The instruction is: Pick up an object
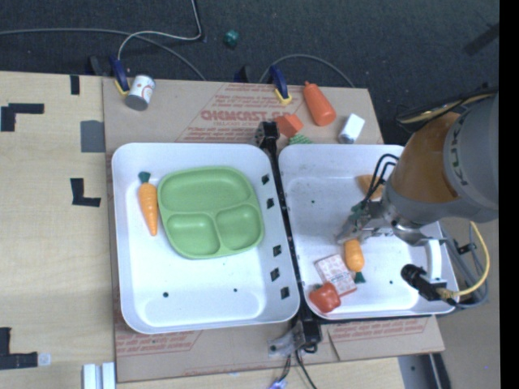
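Observation:
My gripper reaches into the right bin from the right, low over the bin floor. Just below it lies a small orange toy with a dark green tip, very close to the gripper or touching it. A white and pink packet lies to the left of that toy, and a red tomato-like toy rests against the bin's front rim. Another orange piece peeks out behind the wrist. In the left bin sit a green divided plate and a toy carrot.
On the cardboard behind the bins lie an orange bottle, an orange block, a white cube and a small can. Black clips join the bins at their shared edge. Cables run across the dark floor at the back.

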Robot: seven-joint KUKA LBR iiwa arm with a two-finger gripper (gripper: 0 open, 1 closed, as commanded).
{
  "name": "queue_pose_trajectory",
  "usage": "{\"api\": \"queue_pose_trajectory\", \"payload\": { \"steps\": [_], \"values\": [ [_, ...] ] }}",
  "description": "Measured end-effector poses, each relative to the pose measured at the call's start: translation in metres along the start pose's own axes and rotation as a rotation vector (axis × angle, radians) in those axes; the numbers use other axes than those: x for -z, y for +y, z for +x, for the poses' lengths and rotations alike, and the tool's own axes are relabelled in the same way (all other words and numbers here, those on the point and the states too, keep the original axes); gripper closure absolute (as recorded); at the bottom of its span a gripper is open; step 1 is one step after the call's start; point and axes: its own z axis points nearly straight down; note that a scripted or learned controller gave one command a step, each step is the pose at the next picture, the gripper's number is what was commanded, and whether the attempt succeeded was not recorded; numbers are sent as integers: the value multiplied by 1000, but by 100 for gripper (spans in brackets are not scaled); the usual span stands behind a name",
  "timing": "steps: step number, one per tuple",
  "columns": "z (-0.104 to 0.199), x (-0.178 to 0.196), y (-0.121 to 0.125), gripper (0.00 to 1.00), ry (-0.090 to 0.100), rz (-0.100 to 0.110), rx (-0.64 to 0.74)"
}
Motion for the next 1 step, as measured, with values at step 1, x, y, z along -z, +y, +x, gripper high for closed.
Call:
{"api": "queue_pose_trajectory", "payload": {
  "steps": [1],
  "values": [
    [86,87,-1,100,5,10,1]
  ]
}}
